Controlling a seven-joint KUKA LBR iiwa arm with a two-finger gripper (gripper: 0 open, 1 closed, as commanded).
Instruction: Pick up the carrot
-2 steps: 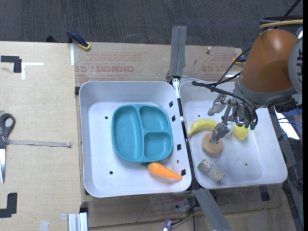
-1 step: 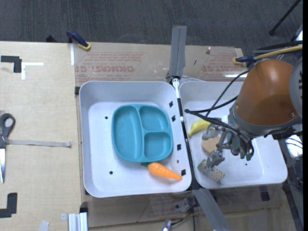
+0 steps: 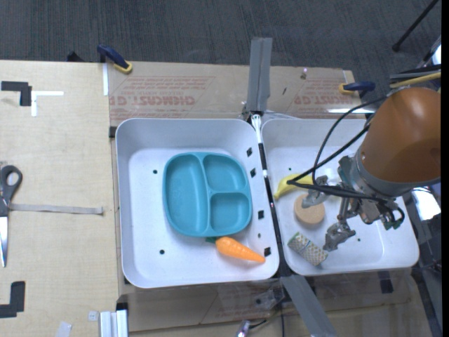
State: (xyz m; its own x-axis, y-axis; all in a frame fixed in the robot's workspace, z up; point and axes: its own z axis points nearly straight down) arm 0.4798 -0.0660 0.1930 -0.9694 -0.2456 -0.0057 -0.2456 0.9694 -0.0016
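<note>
Looking down on two white bins side by side. Lying in the left bin (image 3: 133, 209), near its front edge: the carrot (image 3: 240, 250), orange, pointing its thin end toward the right, touching or just beside the front rim of a teal divided plate (image 3: 208, 193). Sitting flat in the middle of that bin, the plate, three compartments, nothing showing in them.

Over in the right bin (image 3: 393, 248), hanging low — the gripper (image 3: 335, 236), reaching down from the grey wrist and the big orange band (image 3: 407, 135). Fingers looking slightly parted, tips apart, gripping nothing; no object showing between them. Hovering well apart from the carrot, with the wall between the bins lying in between.

Resting just beside the gripper: a round tan disc (image 3: 309, 210), and behind that a yellow piece (image 3: 285, 186), banana-like, partly covered by a black cable (image 3: 330, 142). Lying near the front of the same bin, just left of the fingertips — a small patterned grey block (image 3: 307, 249).

Off on the wooden bench at far left, lying flat, a pair of scissors (image 3: 7, 202). Clamped at the back edge of the cardboard, two blue-and-yellow clamps (image 3: 114, 57).
</note>
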